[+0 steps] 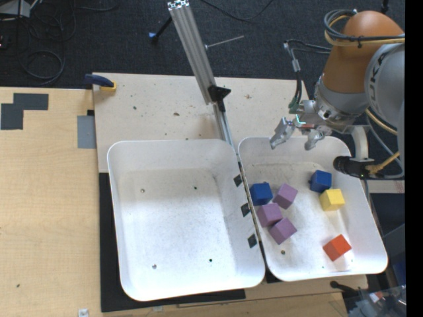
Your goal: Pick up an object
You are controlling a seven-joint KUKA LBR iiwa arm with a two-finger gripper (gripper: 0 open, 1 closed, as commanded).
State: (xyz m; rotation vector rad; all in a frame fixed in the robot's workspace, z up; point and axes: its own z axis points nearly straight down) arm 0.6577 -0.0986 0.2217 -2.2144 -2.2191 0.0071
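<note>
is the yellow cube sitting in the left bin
No, the yellow cube lies in the right bin, beside a blue cube.

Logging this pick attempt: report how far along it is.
Done: nothing lifted; the blocks, including the blue block and yellow block, all lie in the right bin. In hand: nothing; the end effector hangs open above that bin's far edge. Left: descend, grip one block, raise it.

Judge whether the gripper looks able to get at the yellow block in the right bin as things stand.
Probably yes. The gripper hangs open over the right bin's far end, and the yellow block lies uncovered, with only the blue block close beside it.
</note>
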